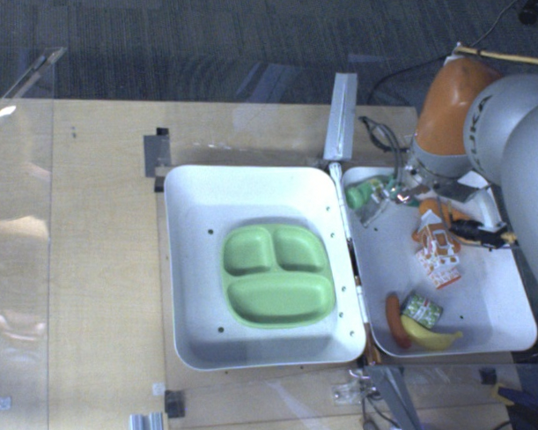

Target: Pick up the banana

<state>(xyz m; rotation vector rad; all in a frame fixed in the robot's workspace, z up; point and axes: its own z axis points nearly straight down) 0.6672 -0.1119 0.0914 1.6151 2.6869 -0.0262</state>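
Observation:
The yellow banana [431, 339] lies at the front edge of the right bin [511, 320], its curve opening upward. A small green packet [422, 310] rests against its upper side, and a red sausage-shaped thing [396, 321] lies to its left. My gripper [397, 193] hangs over the far left corner of the same bin, well away from the banana, beneath the orange band of the arm [448, 106]. Nothing is seen held in it.
A green item [362, 193] lies in the right bin's far left corner, beside the gripper. An orange-and-white carton [438, 252] sits mid-bin. The left bin [191, 256] holds a green compartment tray [277, 274]. The grey arm covers the right bin's far right side.

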